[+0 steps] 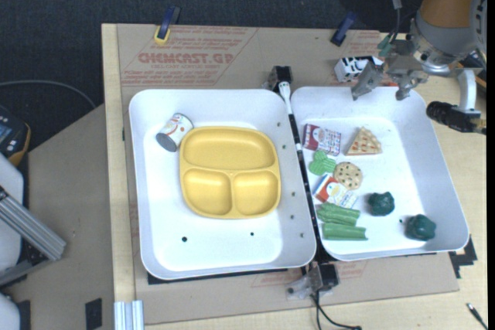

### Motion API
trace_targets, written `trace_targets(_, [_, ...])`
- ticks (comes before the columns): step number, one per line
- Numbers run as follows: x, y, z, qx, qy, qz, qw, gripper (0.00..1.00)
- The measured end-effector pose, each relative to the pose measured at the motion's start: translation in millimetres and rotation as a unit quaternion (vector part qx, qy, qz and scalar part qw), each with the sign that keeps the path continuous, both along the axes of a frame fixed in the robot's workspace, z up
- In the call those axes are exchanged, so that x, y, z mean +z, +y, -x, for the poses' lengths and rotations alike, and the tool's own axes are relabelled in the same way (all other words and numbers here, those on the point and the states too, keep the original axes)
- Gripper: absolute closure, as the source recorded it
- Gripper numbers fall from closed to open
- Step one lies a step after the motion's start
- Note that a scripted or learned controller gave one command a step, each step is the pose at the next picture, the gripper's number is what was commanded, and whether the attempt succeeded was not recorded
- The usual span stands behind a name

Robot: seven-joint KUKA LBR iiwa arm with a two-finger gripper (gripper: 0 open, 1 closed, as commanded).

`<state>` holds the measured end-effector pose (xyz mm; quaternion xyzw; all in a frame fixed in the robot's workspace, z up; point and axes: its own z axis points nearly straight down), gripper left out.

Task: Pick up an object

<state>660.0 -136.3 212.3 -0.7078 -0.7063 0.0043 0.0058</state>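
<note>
Objects are all lying unlifted in the right bin (445, 166), pizza slice (363, 142) nearest, while the gripper (384, 86) is hovering over its far edge, jaws spread and gripping nothing, so the pick is not begun.

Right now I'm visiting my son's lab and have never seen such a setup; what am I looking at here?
A single camera above the bench looks down at a slant. The grey-and-orange robot arm reaches in from the right; its gripper hangs open over the right bin's far edge, holding nothing. That bin holds toy food: a pizza slice, a cookie, green beans, small cartons and two dark green pieces. The left bin holds a yellow divided tray and a small tipped can.
</note>
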Motion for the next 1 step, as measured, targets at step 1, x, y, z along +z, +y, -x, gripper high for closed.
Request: trace_targets(1, [7.7, 0.0, -2.8, 0.001, -0.007, 0.001, 1.0, 0.0])
